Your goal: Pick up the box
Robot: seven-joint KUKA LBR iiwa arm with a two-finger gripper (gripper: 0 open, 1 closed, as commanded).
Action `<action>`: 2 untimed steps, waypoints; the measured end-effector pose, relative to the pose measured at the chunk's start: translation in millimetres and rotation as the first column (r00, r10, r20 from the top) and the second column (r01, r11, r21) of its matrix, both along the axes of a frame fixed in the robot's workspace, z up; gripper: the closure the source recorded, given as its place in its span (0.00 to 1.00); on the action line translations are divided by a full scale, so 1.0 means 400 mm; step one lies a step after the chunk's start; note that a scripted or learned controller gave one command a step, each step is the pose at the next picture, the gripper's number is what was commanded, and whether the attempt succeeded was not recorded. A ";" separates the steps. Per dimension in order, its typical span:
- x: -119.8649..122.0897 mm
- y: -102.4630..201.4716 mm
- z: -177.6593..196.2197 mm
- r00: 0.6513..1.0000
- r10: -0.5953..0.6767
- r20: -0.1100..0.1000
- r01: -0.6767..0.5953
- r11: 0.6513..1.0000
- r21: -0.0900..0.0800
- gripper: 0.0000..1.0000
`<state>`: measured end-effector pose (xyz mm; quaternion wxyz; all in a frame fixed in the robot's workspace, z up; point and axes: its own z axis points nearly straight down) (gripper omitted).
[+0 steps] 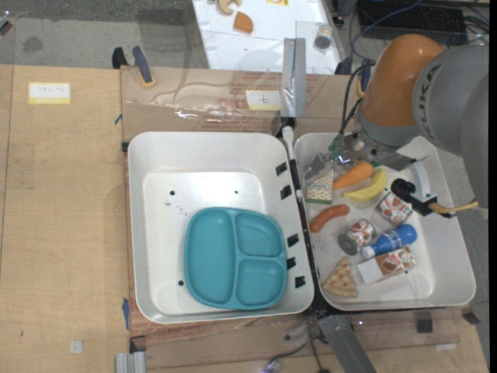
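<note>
The box, a small white carton with a brown and red print, lies on its side near the front of the right bin. My gripper hangs under the orange-banded wrist at the back left of that bin. It is just above a grey-green wedge and beside a carrot, well behind the box and to its left. Nothing shows in its grasp.
Around the box lie a blue bottle, two small cans, a pizza slice, a sausage and a banana. The left bin holds a teal divided plate.
</note>
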<state>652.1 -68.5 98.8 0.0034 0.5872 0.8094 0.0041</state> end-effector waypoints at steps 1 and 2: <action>0.008 -0.007 0.037 1.000 -0.006 0.013 0.006 1.000 0.000 1.00; 0.008 -0.007 0.036 1.000 -0.006 0.013 0.006 1.000 0.000 0.00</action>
